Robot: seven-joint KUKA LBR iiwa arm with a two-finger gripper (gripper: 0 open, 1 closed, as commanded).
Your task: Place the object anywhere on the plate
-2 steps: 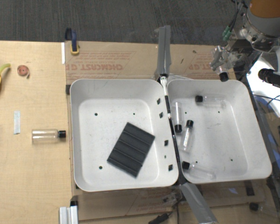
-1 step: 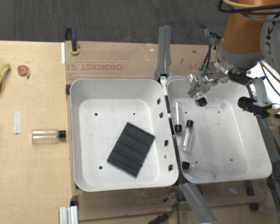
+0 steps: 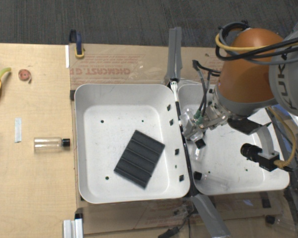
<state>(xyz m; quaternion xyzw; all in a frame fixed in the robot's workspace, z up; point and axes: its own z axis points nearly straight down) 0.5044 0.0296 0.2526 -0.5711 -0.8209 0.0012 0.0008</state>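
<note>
Hand (image 3: 194,131) blurred under orange wrist (image 3: 248,68)

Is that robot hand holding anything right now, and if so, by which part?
It cannot be told. The gripper hangs over the left edge of the right bin; the dark ridged plate lies untouched in the left bin.

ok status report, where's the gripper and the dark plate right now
Gripper low at right white bin's left edge, near the divider. Dark ribbed rectangular plate flat in left white bin, nothing on it. No object seen in gripper.
</note>
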